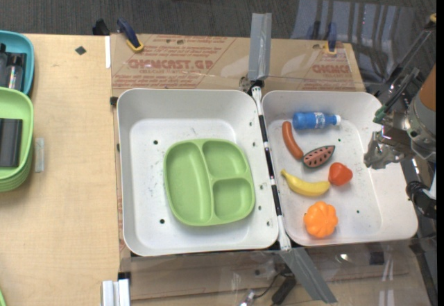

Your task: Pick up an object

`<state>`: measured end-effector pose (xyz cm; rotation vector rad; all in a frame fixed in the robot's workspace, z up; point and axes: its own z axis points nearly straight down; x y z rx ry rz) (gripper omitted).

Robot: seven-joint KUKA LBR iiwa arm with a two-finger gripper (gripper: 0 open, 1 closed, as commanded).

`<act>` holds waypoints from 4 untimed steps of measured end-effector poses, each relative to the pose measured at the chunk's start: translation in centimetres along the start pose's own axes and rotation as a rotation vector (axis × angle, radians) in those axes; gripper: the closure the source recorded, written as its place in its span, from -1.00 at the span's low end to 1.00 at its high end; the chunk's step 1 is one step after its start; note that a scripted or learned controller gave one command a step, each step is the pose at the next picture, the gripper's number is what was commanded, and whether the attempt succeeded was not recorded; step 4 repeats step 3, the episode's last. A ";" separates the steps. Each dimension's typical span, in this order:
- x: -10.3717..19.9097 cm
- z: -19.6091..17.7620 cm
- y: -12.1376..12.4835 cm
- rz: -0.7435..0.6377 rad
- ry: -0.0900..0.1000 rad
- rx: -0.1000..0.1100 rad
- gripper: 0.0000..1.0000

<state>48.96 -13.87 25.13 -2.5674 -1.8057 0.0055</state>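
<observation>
At the lower right of the frame you see a small orange plastic pumpkin (pixel 320 219) near the front wall of the right white bin (pixel 388 228); it looks light and hard, a little slippery, and its round body gives no easy place, so I would take it across the ribs. Just above it lies a yellow plastic banana (pixel 305 184); it is thin and stiff, best taken across its middle. Beside the banana there is a small red-orange plastic fruit (pixel 340 173), and a watermelon slice toy (pixel 319 156) touching or nearly touching it; then a red toy sausage (pixel 292 139) and, farthest, a blue plastic bottle (pixel 314 119) lying on its side, which may roll. So you have six objects, one of each kind. The left white bin (pixel 139 180) holds one green divided plate (pixel 208 181). The two-finger gripper (pixel 383 148) stands at the right edge of the right bin, apart from all objects; I cannot tell if its fingers are apart or together; nothing is seen between them.
</observation>
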 end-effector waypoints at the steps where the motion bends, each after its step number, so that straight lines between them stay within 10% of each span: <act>1: 5.7 -16.4 -2.1 0.187 -0.002 -0.002 1.00; 3: 19.9 -12.6 -8.4 0.879 0.001 -0.005 1.00; 4: 19.9 -12.6 -8.4 0.879 0.001 -0.005 1.00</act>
